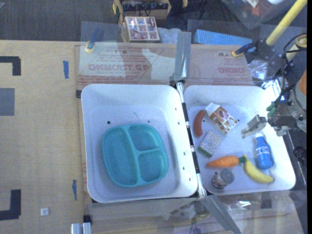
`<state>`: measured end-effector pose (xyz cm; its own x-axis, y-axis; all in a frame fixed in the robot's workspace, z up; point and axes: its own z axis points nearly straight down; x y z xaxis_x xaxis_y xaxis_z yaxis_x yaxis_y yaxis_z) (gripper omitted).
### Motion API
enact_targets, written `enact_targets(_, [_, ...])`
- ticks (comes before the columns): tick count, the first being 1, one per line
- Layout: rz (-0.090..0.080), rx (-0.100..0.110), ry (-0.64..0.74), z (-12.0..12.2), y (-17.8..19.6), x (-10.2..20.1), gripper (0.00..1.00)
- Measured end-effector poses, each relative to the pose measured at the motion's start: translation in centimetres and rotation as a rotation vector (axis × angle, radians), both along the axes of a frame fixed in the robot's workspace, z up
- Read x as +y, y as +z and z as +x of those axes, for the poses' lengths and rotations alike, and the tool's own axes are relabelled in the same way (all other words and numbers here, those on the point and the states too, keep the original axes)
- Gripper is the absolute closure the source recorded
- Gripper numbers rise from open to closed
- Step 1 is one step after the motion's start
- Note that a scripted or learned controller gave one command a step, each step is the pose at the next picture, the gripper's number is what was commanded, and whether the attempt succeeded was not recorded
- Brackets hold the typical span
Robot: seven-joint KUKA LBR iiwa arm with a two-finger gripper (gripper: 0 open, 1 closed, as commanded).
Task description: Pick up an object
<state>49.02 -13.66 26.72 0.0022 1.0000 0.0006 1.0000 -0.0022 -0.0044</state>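
The right bin (243, 92) holds several small items. A red sausage (198, 123) lies at its left, and a brown and white snack packet (222, 119) sits beside it. Below these is a green and white packet (210, 143). Along the front lie an orange carrot (223, 162), a grey can (223, 178) and a yellow banana (257, 173). A blue bottle (263, 152) lies at the right. My gripper (250, 129) hangs over the bin between the snack packet and the blue bottle, just above the bottle's cap, with nothing visibly held.
A teal divided plate (135, 154) rests in the left bin (97, 111). A metal divider (187, 130) separates the two bins. The arm (287, 118) enters from the right edge. Cardboard boxes (141, 13) stand behind the bench.
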Motion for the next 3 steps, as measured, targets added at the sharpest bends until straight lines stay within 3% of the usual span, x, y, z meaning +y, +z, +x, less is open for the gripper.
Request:
enact_targets(1, [0.0, -0.001, -0.054, -0.6, -8.0, -6.9, 0.0])
enact_targets(2, [0.012, -0.001, -0.218, -0.5, -17.3, -6.5, 0.0])
enact_targets(3, [0.001, -0.001, -0.228, -0.6, -16.7, -7.1, 1.0])
